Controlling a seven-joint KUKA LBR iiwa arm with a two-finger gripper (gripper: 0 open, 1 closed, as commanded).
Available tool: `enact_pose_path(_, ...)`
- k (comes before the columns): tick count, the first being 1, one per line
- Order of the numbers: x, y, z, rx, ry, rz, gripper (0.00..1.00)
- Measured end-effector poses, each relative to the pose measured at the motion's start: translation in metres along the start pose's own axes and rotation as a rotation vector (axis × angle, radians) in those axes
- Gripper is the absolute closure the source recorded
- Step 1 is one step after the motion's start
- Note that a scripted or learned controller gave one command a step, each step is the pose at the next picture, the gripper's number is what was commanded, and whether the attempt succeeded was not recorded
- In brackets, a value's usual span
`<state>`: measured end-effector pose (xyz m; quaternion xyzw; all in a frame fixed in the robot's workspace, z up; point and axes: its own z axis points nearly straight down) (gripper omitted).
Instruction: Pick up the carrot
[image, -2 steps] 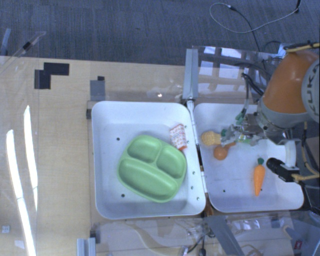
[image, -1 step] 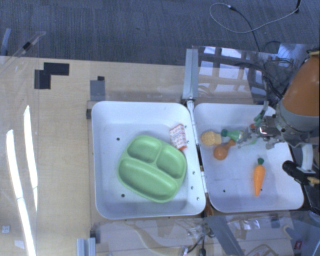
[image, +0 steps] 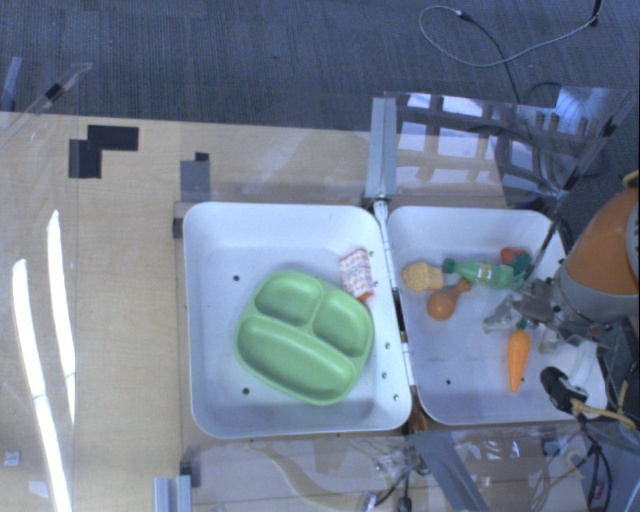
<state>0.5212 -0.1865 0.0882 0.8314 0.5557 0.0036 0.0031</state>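
Note:
The orange carrot (image: 516, 360) with a green top lies in the right bin (image: 450, 400), near its right wall, pointing toward the front. My gripper (image: 525, 317) hangs right over the carrot's green end, reaching in from the right. The carrot's body sticks out in front of the gripper and rests on the bin floor.
The right bin also holds a brown drumstick (image: 447, 299), a yellowish lump (image: 421, 275), a green bottle (image: 487, 271) and a red piece (image: 515, 256) near the back. In the left bin (image: 210, 400) lie a green divided plate (image: 305, 335) and a small red-and-white packet (image: 356, 273).

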Motion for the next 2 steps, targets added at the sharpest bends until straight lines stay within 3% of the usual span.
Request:
enact_pose_path(1,0.003,0.003,-0.011,-0.007,0.003,-0.002,1.00)
enact_pose_path(2,0.026,-0.044,-0.131,0.005,-0.003,0.128,1.00)
